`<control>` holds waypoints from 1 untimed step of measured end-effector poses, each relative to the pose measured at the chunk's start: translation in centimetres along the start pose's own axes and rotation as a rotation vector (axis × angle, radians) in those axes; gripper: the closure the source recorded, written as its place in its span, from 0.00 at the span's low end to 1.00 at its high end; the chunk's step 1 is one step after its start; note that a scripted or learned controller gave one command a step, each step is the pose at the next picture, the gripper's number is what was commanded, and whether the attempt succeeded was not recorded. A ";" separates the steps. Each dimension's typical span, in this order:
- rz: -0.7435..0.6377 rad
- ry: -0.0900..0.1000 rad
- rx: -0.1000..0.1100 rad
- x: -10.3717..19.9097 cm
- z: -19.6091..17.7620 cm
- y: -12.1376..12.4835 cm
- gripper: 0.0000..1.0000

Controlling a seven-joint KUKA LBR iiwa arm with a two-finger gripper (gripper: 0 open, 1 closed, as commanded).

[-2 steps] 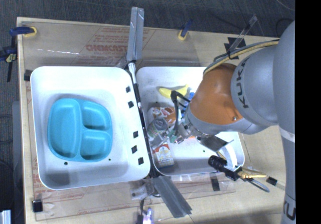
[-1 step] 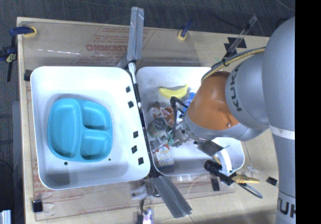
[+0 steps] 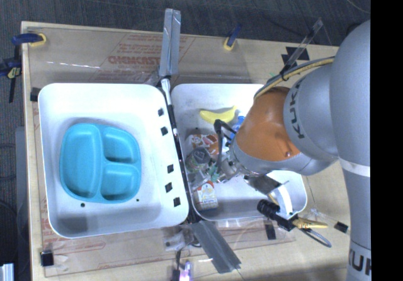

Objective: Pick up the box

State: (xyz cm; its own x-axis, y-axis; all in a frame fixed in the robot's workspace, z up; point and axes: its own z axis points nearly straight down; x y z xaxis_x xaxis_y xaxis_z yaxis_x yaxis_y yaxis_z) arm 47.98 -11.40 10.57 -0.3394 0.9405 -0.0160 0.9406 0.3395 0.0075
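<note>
In the right bin (image 3: 293,182), a small printed box (image 3: 206,196) lies by the front left corner, close to the divider. The arm's orange band (image 3: 267,131) hangs over the middle of that bin. The gripper (image 3: 213,169) is down among the clutter just behind the box, its tip partly hidden by the wrist. A red and white packet (image 3: 205,142) and a round dark item (image 3: 200,156) sit right beside the gripper. I can see nothing lifted off the bin floor.
The left bin (image 3: 56,100) holds a blue sectioned tray (image 3: 101,161). A yellow item (image 3: 218,114) lies at the back of the right bin. A grey divider bar (image 3: 169,46) runs between the bins. Clamps and tools sit along the bench edges.
</note>
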 end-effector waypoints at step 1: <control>0.005 0.017 0.008 4.3 -8.7 1.4 1.00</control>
